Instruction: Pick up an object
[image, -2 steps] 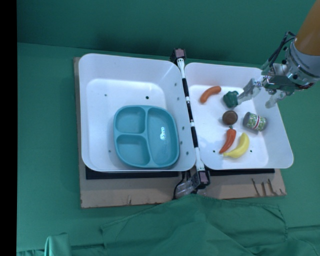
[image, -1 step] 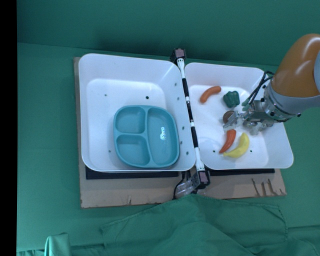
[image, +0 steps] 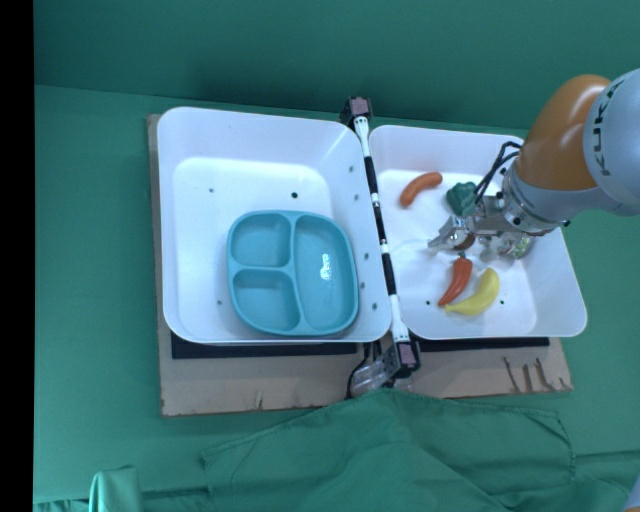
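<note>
Grey arm reaches low into the right bin (image: 560, 290), claw (image: 462, 242) spread above the red pepper (image: 457, 282).

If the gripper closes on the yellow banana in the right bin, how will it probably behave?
The banana looks like smooth moulded plastic, so probably stiff, light and somewhat slippery. Its curved shape may swivel or slide rather than roll. It touches the red pepper, which would likely shift too.

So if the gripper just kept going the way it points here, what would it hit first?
The gripper points down and left into the right bin. The red chili pepper lies right under its tip, so it would likely meet that first, with the yellow banana just beside. Height above the pepper is unclear.
</note>
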